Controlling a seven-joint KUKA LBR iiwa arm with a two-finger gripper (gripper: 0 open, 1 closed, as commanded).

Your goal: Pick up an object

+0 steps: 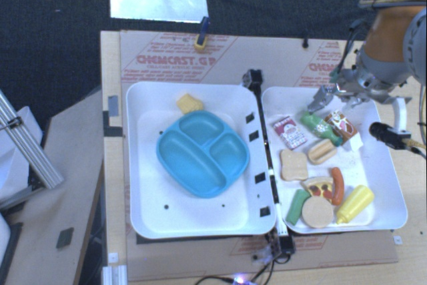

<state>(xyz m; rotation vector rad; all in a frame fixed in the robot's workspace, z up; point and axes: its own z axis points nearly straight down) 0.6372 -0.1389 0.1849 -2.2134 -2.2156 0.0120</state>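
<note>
Bench point(167, 53) first: you have it running across the middle of the frame, carrying two white bins side by side. Your left bin point(143, 163) holds a blue divided plate point(202, 152) at its centre and a small yellow piece point(189, 103) just above that plate, near the bin's upper edge. Your right bin point(393, 200) holds the toy food, crowded together: a red and white packet point(289, 131) at its upper left, a green piece point(312, 122) and a red printed packet point(341, 125) beside it, a hot dog bun point(321, 151) just below those, a bread slice point(293, 165), a pizza slice point(322, 188), a red sausage point(337, 184), a yellow bottle point(354, 203), a round tan biscuit point(317, 212) and a green vegetable point(297, 207) toward the lower edge.

Your arm point(399, 30) comes in at the upper right, and the end effector point(322, 99) hangs over the top of the right bin, just above the green piece and well apart from the lower cluster. You cannot tell from this angle whether it is spread or pressed together; nothing is visibly pinched in it.

Judging by that, you are at the approach step, with no object picked yet. The next move likely calls for a straight descent onto the green piece or the printed packet, and since those two touch, you should expect a risk of nudging one while closing on the other.
</note>
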